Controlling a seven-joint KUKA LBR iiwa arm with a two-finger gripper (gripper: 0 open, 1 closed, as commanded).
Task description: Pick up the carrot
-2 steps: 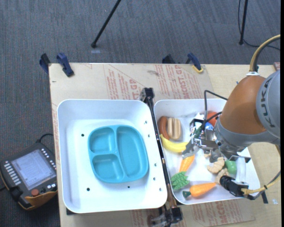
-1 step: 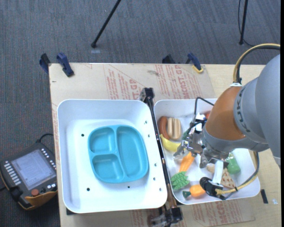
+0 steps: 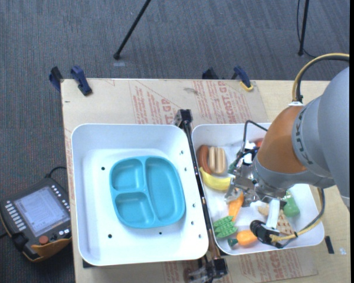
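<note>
The carrot, a short orange piece, lies at a slant in the middle of the right white bin. It sits just below the banana and above a green toy. My gripper hangs low over the bin from the grey and orange wrist. It is right above the carrot's upper end, possibly touching it. The wrist hides the bin's centre and part of the carrot's top.
Around the carrot lie a hot dog, a yellow banana, a green ridged toy, an orange chunk and a green piece. The left bin holds a blue divided plate. A teach pendant sits off the bench at left.
</note>
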